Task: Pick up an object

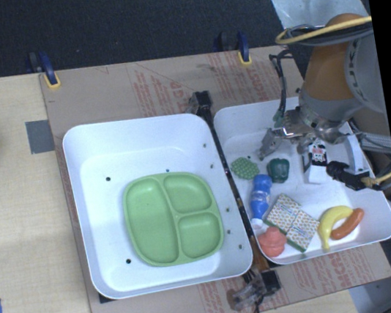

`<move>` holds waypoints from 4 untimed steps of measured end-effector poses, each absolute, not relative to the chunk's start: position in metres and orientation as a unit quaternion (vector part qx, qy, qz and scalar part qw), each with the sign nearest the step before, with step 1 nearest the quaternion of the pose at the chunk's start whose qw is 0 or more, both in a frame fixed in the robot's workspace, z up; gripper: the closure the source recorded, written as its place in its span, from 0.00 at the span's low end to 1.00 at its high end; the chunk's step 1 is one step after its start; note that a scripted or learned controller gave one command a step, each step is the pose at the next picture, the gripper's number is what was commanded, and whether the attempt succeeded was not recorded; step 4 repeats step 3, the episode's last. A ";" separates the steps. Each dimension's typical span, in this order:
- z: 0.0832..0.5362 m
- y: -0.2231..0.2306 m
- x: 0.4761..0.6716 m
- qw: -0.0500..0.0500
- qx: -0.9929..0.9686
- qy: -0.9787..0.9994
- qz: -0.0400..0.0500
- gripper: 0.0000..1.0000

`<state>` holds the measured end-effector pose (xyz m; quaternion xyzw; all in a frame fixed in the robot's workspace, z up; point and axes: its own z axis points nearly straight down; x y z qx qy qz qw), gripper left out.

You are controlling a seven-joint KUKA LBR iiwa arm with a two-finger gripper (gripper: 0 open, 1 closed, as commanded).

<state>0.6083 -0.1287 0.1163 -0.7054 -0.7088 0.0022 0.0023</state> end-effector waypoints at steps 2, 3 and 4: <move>0.117 -0.143 0.599 0.001 -0.704 -0.710 0.002 1.00; 0.176 -0.139 0.600 0.000 -0.705 -0.709 0.001 1.00; 0.176 -0.139 0.600 0.000 -0.705 -0.709 0.001 1.00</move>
